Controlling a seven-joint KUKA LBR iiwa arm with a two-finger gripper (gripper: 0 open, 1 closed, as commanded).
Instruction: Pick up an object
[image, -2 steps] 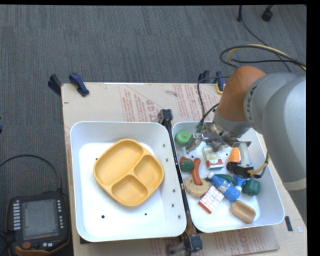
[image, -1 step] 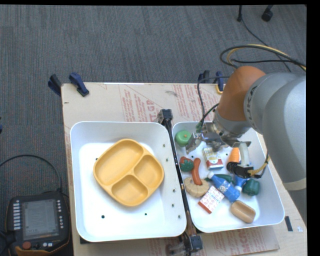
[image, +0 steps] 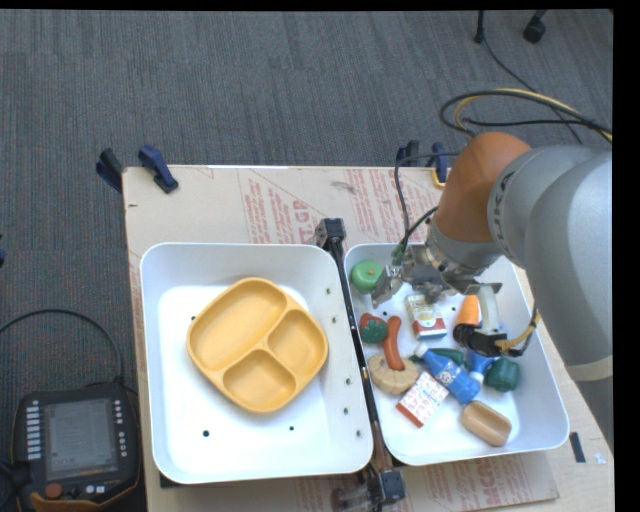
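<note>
The pick looks to be in its early part: nothing is seen lifted, and every object lies on the floor of the right-hand white bin (image: 548, 415). The tool (image: 405, 285) hangs low over that bin's far-left corner, just beside a small round green object (image: 366, 272), with the grey arm and its orange band (image: 480, 190) reaching in above it; how far the tool is open cannot be told, and no object shows in its grip. What is left, by my judgement, is the whole grasp and lift. The bin is crowded: a red-and-white small carton (image: 428, 322) sits just near the tool, a reddish sausage-shaped piece (image: 392, 340) and a tan round biscuit-like piece (image: 392, 374) lie toward the bin's left wall, and a blue bottle-shaped toy (image: 448, 372) and a tan oval bread-like piece (image: 486, 423) lie nearer the front. Such close neighbours may jostle any grasp. The left-hand white bin (image: 165, 400) carries a yellow divided plastic plate (image: 258, 344), well apart.
</note>
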